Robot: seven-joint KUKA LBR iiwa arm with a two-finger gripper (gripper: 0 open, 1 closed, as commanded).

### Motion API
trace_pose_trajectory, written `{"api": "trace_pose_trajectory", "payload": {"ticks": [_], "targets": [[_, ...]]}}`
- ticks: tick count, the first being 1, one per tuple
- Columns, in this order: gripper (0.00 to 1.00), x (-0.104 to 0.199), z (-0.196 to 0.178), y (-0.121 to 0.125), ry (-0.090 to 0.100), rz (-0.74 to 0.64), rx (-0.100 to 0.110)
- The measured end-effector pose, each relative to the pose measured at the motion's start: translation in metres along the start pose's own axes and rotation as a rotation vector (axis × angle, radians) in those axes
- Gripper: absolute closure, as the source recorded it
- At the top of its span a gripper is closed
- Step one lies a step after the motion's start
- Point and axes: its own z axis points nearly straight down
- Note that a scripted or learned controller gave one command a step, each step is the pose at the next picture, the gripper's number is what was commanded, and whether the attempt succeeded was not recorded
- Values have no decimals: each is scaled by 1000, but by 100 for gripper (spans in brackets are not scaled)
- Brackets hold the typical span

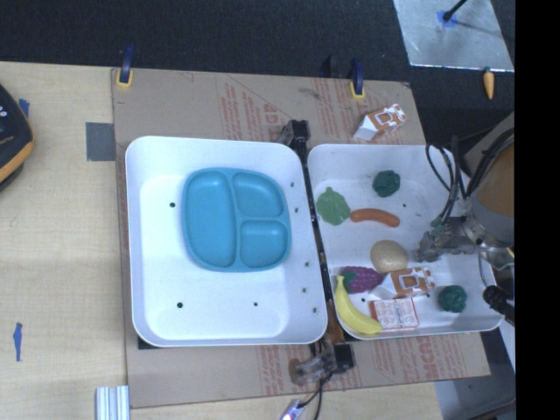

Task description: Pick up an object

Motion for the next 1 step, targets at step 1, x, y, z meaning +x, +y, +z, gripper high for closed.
{"api": "trace_pose_trajectory", "payload": {"ticks": [1], "targets": [[0, 34, -1, 121, 1, 0, -3]]}}
